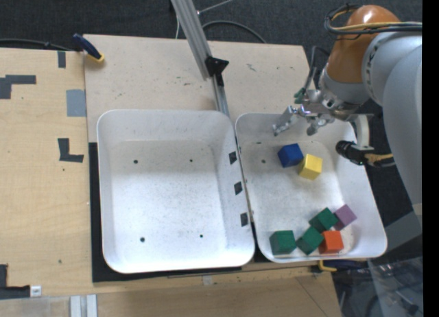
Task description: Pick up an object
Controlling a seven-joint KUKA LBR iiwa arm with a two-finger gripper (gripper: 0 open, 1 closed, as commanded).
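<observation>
The end effector [297, 122] is hovering over the far end of the right bin [363, 199], its fingers spread wide and holding nothing. Just below it, a blue cube [290, 155] is sitting beside a yellow cube [311, 166] — touching or nearly so. Green, orange and purple blocks [317, 232] are crowding the bin's near corner.

Even, bright overhead light, soft shadows, slightly grainy, mildly soft focus.
</observation>
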